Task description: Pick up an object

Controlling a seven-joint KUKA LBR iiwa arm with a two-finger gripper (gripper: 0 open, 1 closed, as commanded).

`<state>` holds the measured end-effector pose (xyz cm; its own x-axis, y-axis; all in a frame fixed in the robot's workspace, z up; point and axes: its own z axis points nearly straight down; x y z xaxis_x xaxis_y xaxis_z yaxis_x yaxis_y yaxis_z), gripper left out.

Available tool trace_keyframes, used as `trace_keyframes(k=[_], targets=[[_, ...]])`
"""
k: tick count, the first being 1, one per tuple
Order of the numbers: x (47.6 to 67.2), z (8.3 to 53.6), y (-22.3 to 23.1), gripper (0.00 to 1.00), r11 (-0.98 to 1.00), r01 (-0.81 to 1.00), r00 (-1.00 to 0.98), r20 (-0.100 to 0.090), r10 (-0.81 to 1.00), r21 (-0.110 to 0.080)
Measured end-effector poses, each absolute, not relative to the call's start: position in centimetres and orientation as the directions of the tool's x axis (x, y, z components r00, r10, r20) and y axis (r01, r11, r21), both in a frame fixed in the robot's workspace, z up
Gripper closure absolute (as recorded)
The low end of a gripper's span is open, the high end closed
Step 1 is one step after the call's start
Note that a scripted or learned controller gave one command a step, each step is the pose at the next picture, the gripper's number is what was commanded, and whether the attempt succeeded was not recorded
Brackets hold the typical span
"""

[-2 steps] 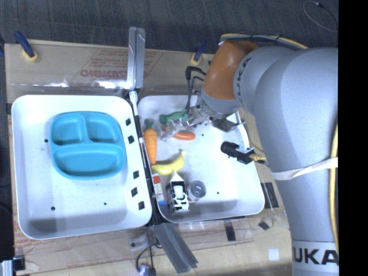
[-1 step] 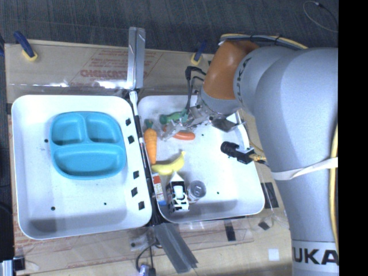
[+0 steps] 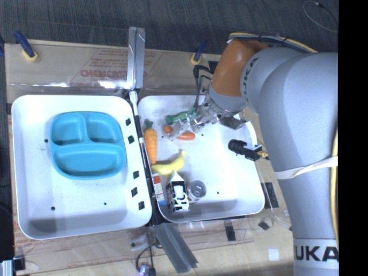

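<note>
- Two white bins sit side by side on a wooden bench; the left bin (image 3: 23, 154) holds a blue divided plate (image 3: 87, 144), the right bin (image 3: 241, 183) a scatter of small things.
- Low over the right bin's far side, the gripper (image 3: 202, 118) hangs among a green toy (image 3: 177, 118) and a small orange piece (image 3: 185, 135).
- Whether the jaws are apart or together I cannot tell.
- Nearer the camera than the jaws lie a carrot (image 3: 150, 145), a banana (image 3: 169, 164), a small carton (image 3: 178, 195) and a round tin (image 3: 197, 189).
- Nothing looks lifted, so the pick seems not yet done.
- Reaching in from the right, the arm (image 3: 287, 108) bends down at the wrist.
</note>
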<state>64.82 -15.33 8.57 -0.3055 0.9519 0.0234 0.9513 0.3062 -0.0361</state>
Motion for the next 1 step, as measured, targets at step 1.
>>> trace_keyframes(k=[1], targets=[[65.24,9.74,-15.35,1.0,0.313,0.95,-0.313,0.009,0.95,-0.02]])
